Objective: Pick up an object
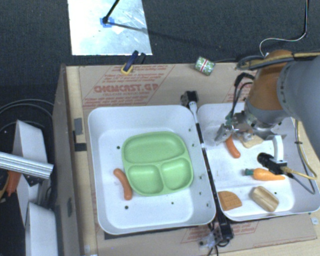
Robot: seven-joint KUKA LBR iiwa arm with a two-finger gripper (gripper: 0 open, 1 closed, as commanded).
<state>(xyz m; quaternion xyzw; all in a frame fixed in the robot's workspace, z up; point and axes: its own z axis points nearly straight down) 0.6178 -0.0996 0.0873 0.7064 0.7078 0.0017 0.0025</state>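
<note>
Two white bins side by side: left bin (pixel 106 171), right bin (pixel 305 197). Both sit on a cardboard sheet (pixel 130 83) with red print. Past its far edge: yellow-and-blue clip (pixel 131 63), small green-and-white can (pixel 204 65) lying on its side. Shiny foil sheet (pixel 110 25) on the dark floor beyond. At left, black cables (pixel 8 115), white box (pixel 34 140), metal bar (pixel 20 163).

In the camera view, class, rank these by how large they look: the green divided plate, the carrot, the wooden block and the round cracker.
1. Green divided plate, by far the largest.
2. Carrot, the longest of the rest.
3. Wooden block and round cracker look alike; no ranking.
</note>
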